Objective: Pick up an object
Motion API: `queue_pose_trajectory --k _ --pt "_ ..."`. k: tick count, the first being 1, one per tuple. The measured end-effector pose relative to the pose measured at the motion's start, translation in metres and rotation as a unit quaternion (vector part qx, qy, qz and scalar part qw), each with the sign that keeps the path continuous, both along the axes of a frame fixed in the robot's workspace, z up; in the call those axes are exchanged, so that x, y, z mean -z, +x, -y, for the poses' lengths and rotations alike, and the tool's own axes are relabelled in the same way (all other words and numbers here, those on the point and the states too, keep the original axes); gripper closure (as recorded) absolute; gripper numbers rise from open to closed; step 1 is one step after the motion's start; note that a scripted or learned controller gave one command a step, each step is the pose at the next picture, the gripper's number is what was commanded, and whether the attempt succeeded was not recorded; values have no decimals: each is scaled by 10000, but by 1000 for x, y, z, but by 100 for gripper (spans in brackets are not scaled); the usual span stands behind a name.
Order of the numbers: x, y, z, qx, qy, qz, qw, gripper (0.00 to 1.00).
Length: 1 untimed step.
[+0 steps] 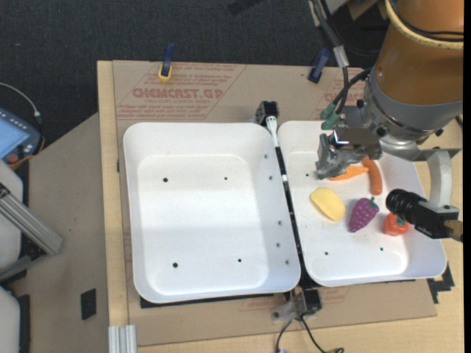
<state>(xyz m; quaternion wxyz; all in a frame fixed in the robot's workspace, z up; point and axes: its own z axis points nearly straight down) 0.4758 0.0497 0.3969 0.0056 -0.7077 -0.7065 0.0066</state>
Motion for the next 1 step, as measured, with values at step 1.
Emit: queue_pose_trajectory --k 1 --pt "-56 4 -12 -20 11 116 9999 100"
